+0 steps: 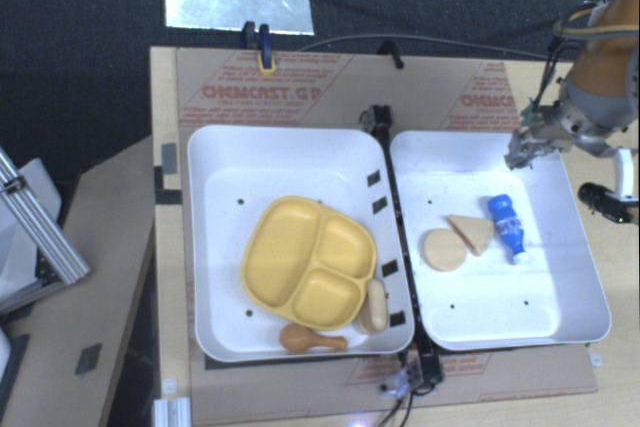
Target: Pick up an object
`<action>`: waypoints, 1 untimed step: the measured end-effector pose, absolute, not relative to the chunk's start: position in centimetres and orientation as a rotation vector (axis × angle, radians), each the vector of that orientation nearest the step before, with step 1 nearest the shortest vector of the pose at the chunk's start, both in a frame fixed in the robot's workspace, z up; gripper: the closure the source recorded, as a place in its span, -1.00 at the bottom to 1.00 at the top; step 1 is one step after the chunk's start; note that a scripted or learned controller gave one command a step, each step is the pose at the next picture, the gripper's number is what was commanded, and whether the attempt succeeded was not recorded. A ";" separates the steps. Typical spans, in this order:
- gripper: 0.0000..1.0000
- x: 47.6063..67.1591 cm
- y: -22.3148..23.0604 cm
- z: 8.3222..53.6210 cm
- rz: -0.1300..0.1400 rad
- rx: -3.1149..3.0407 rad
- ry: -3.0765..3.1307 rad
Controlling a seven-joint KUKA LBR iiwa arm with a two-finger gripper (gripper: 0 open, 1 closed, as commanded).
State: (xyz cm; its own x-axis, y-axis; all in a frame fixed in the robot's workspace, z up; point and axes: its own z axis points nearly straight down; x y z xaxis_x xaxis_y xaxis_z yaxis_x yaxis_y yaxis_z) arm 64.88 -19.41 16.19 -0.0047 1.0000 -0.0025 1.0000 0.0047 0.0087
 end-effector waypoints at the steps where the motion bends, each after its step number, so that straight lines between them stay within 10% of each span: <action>1: 1.00 65.1 -19.5 20.4 0.006 2.211 2.222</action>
State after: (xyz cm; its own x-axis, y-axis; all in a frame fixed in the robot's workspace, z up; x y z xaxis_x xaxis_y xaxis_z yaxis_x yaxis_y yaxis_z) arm 65.06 -19.45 20.44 -0.0049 1.0000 -0.0021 1.0000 0.0050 0.0071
